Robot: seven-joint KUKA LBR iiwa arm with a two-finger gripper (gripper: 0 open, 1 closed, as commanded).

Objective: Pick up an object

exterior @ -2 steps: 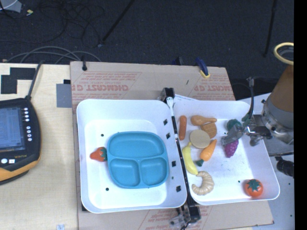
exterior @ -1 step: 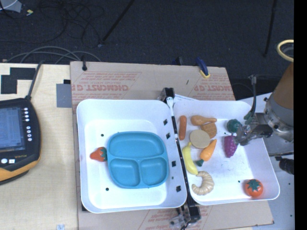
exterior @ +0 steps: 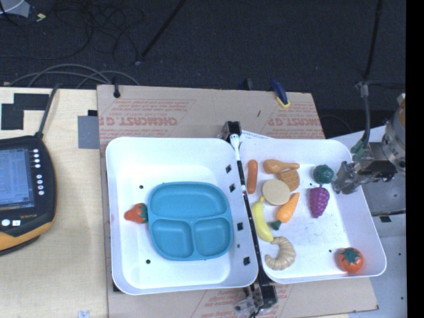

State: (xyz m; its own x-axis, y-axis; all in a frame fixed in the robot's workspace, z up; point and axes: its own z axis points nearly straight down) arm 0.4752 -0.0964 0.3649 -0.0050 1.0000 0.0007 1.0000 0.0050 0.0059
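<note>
Worktop: two shallow white bins side by side on brown cardboard.

Left bin: one blue divided tray, near the middle. One strawberry, touching the tray's left edge.

Right bin, places given from the round cracker:
- sausage, to its left, upright along the bin's wall
- croissant, just above
- bread slice, touching its upper right
- carrot, touching its lower right
- banana, below left
- shrimp, well below
- purple grapes, to the right
- dark green vegetable, upper right
- tomato, far lower right, in the bin's corner

Jaws: at the right bin's right rim, just beside the green vegetable; whether wide or narrow cannot be told. Nothing is seen between them.

Black pendant with screen: on the worktop, left of the bins.
</note>
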